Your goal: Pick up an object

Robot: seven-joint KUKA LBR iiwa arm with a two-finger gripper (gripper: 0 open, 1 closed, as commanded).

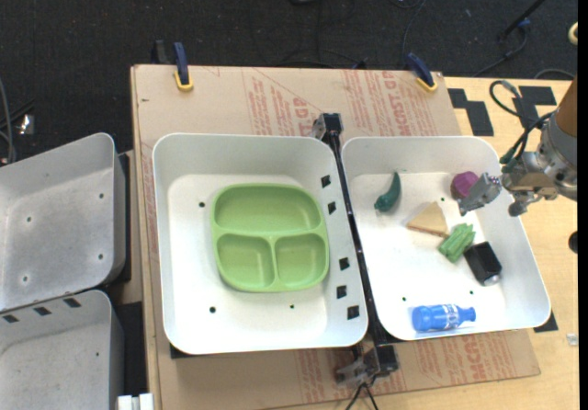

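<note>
The right bin point(514, 307) holds several small objects: a teal curved piece point(391, 193), a purple lump point(464, 184), a tan wedge point(428, 219), a green ridged piece point(457, 241), a black block point(483, 263) and a blue bottle point(442, 316) lying on its side. My gripper point(494, 204) hangs over the bin's right rim, just right of the purple lump and above the black block. It looks open, with nothing between its fingers.
The left bin point(175, 215) holds a light green divided plate point(271, 236). A black divider strip point(347, 243) runs between the two bins. White trays point(55, 215) lie off the bench at the left. Cables trail across the dark floor behind.
</note>
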